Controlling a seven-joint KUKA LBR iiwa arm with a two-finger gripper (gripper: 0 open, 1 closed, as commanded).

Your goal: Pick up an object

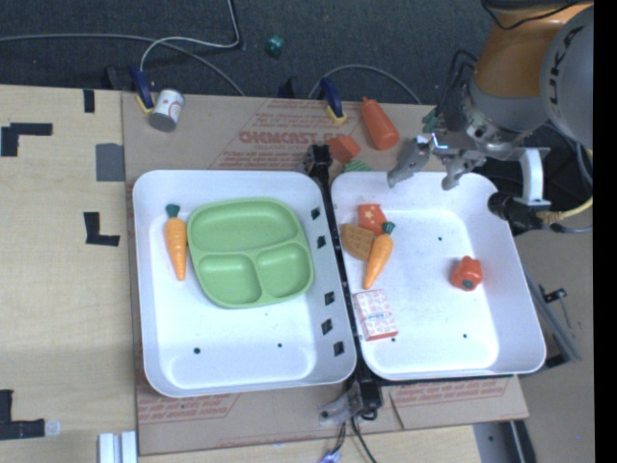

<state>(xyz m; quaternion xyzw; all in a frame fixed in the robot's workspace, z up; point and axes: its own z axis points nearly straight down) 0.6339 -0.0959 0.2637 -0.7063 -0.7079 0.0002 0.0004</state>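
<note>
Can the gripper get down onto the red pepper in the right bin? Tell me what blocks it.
Probably yes. The red pepper lies alone on bare bin floor, apart from the other toys, and the open gripper hangs above the right bin's far edge.

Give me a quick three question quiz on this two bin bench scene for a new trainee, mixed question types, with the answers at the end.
1. True or false: the green divided plate lies in the right bin.
2. Multiple choice: what lies beside the plate in the left bin? A) a carrot B) a red pepper C) a small packet
3. Short answer: is the pincer holding anything?

Key
1. False; the plate is in the left bin.
2. A; the carrot lies along the plate's left side. The red pepper and the small packet are in the right bin.
3. No; its fingers are spread, with nothing between them, over the right bin's far edge.
</note>
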